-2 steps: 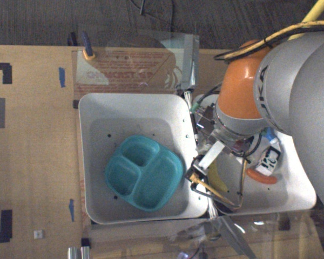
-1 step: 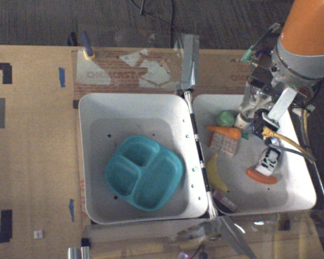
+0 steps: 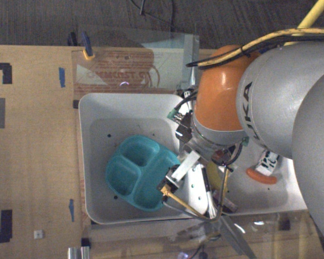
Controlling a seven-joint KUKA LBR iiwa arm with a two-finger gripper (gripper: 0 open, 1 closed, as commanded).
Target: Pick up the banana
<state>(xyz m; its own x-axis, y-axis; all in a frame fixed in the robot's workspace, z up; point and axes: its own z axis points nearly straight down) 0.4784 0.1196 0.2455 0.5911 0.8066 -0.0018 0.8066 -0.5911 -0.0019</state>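
While the arm [image 3: 270, 90] reaches in from 3 o'clock, its grey body and orange band [image 3: 221, 90] cover much of the right half of the camera view. The wrist hangs over the white bin [image 3: 85, 144].

Jaws: pointing down toward 6 o'clock, low over the bin floor near its front wall. They are foreshortened and tangled with metal parts and wires. I cannot tell whether they are wide, narrow or holding anything.

Banana: I see only a dull yellow strip [image 3: 225, 181], lying right against the wrist hardware at its 3 o'clock side, mostly hidden. I take this to be the banana but cannot confirm it, nor whether it is gripped.

Other contents of the bin:
- Teal divided tray [image 3: 134, 171], at 9 o'clock of the jaws, flat on the floor, its right edge tucked under the wrist.
- Orange-and-white object [image 3: 263, 170], at 3 o'clock of the wrist, close to the yellow strip but apart from it.

Tabletop [image 3: 32, 144]: bare wood at 9 o'clock of the bin, with a blue tape mark [image 3: 61, 77] toward 11 o'clock.
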